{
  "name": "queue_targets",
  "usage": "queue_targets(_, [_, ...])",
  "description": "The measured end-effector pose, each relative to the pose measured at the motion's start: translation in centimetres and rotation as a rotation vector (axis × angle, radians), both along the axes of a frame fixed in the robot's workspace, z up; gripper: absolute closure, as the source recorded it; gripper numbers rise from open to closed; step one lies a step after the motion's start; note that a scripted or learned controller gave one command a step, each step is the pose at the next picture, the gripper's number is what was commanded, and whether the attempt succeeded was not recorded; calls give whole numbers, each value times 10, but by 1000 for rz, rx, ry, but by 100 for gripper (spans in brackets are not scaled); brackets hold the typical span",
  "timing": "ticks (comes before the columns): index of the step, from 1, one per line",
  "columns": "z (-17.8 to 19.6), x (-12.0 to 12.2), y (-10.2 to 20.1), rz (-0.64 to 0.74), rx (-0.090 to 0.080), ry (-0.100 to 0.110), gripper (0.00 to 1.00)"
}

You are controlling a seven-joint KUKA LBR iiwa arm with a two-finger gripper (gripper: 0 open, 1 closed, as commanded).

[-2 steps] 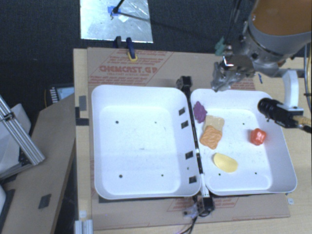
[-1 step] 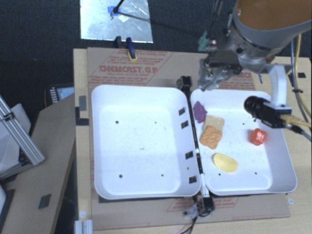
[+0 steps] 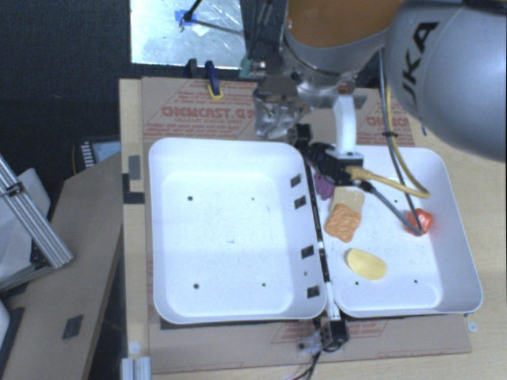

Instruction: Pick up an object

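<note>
"CHEMCAST" in red on the cardboard sheet (image 3: 202, 105); "KUKA", partly hidden, on the arm (image 3: 444, 62)

This is looking like a robotics lab or test cell, not a home or shop. A grey industrial arm (image 3: 444, 62) with an orange band and bold maker's lettering is reaching in from the right over two shallow white bins (image 3: 230, 236) sitting side by side on a sheet of printed cardboard (image 3: 198, 111) covering the worktop (image 3: 103, 236). Cables and a yellowish hose (image 3: 392, 182) are trailing from the arm across the right bin. Slotted aluminium framing (image 3: 28, 216) is standing at the left edge, and black curtain-like cloth (image 3: 63, 38) is hanging behind the far side.
</note>
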State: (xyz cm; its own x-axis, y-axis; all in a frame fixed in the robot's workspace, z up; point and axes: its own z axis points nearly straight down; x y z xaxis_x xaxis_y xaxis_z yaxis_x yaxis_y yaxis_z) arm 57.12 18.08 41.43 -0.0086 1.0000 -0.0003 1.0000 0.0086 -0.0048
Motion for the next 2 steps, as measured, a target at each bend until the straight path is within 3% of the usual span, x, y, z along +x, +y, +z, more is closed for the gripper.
queue_targets(1, [107, -20, 57, 3, 8, -17, 100])
queue_targets(2, [122, -70, -53, -16, 1, -10, 100])
